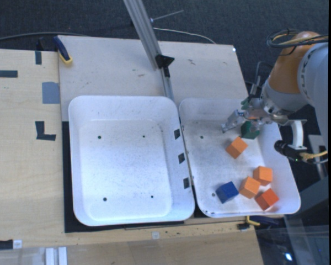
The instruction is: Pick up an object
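Note:
My gripper (238, 121) hangs over the upper right part of the right bin (207, 148), low above its floor. A dark green block (250, 130) lies right under the wrist, partly hidden by it. An orange cube (236, 147) rests just below the gripper, apart from it. Toward the bin's front lie a blue cube (227, 192) and three more orange cubes (250, 187), (263, 174), (267, 199), the last one redder.
The left bin (77, 148) stands beside the right one. A slanted metal rail (146, 32) runs down to the gap between the bins. The arm's orange band (289, 70) is at the right edge.

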Available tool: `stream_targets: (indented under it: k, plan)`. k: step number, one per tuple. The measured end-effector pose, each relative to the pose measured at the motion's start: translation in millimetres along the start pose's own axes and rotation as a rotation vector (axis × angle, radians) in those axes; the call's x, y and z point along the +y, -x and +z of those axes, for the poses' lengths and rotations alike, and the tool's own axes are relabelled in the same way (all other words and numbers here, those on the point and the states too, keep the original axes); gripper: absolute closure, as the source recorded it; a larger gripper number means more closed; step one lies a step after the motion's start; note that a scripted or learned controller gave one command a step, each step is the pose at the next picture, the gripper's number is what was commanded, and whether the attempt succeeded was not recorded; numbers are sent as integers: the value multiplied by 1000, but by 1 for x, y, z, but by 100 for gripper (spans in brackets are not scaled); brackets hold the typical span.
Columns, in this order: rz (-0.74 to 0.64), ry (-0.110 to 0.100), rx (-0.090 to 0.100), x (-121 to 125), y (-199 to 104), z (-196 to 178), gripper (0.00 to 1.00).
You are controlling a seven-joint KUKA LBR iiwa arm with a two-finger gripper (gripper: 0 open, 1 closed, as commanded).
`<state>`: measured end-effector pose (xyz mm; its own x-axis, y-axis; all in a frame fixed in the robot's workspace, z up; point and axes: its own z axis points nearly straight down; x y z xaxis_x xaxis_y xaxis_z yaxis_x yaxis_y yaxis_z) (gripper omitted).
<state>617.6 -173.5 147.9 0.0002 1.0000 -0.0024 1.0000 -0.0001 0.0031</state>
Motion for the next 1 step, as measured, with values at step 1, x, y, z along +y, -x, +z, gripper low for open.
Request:
stream_targets:
  k: [1]
  plan:
    - [-4,17,-6,23,27,33,0]
